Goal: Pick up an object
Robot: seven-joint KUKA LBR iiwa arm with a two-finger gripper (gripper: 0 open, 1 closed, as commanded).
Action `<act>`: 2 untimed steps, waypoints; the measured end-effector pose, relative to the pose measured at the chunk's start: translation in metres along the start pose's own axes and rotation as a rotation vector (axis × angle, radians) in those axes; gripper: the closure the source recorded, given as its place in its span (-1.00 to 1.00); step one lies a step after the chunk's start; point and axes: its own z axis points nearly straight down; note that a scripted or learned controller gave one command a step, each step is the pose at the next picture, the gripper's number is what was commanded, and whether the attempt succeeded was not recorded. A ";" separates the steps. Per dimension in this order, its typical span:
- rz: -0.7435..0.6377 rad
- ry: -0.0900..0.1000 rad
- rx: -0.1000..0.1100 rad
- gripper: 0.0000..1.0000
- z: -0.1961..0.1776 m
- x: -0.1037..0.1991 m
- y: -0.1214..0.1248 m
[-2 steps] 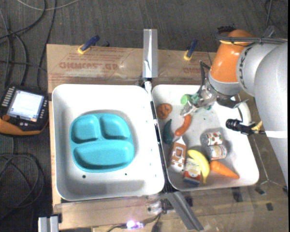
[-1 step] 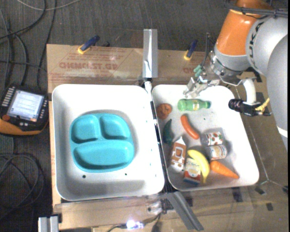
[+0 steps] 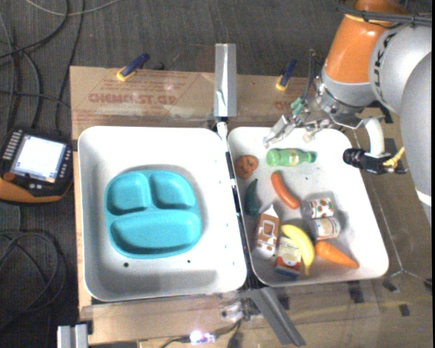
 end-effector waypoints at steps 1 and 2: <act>-0.034 0.002 -0.003 -1.00 0.113 -0.019 -0.023; -0.033 0.004 -0.001 1.00 0.107 -0.019 -0.023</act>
